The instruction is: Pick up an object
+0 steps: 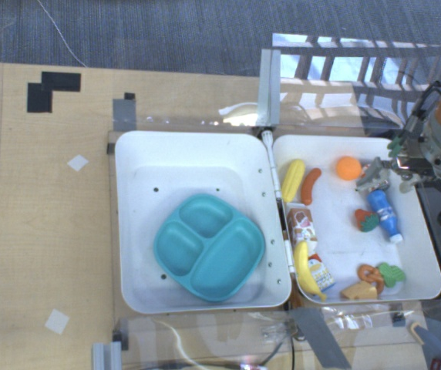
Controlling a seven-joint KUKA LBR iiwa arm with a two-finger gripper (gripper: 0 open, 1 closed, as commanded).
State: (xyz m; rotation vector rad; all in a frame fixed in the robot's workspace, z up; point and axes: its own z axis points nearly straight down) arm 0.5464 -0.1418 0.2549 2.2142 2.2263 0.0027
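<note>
Nearest, a pretzel [370, 273] and a banana [307, 267] lie low in the right bin [429, 284]. Past them a blue bottle [383, 213] lies just beside a strawberry [365, 220]. The claw [376, 175] hovers just beyond the bottle's top, seemingly spread with nothing between its fingers, though the view is poor. Nothing is lifted yet; the grasp remains.

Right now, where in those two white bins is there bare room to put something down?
Left white bin: a bare floor strip all around the teal divided plate, widest along the far side. Right white bin: an open patch between the small carton and blue bottle. Its edges are crowded, and the tool hovers by the orange ball.
</note>
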